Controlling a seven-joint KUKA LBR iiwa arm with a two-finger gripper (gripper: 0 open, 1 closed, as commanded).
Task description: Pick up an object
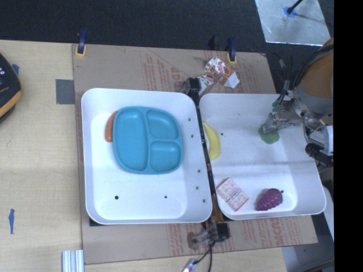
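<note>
My gripper [274, 124] reaches into the right bin [249, 157] from the right and hangs over a small green object [269, 134] near the bin's upper right; its fingers look closed around the top of that object. A yellow banana-like item [212, 140] lies against the bin's left wall. A small printed box [231, 194] and a purple grape bunch [269, 199] lie near the front edge.
The left bin [102, 203] holds a blue divided plate [148, 140] with an orange item [109, 127] tucked under its left rim. A crumpled wrapper [218, 72] lies behind the bins. A yellow-black device [7, 92] sits at the far left.
</note>
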